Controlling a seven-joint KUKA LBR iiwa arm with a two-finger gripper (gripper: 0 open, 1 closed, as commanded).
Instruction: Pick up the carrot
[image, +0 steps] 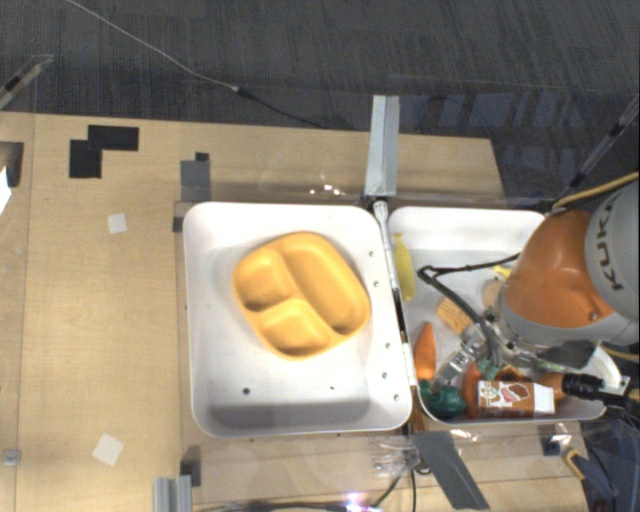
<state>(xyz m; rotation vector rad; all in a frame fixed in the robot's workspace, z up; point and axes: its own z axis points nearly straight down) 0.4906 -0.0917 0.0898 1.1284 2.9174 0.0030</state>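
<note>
The orange carrot (425, 350) lies along the left wall of the right bin (470, 226), pointing roughly front to back. My gripper (468, 358) hangs low in that bin just to the right of the carrot, close to it, with the orange-banded wrist (557, 280) above and behind. From this angle I cannot make out whether it touches the carrot.
Near the gripper lie a dark green item (444, 401), a red-labelled bottle (512, 398) along the front wall, a tan waffled piece (452, 316) and a yellow item (403, 262) at the left wall. The left bin (215, 400) holds a yellow divided plate (300, 292).
</note>
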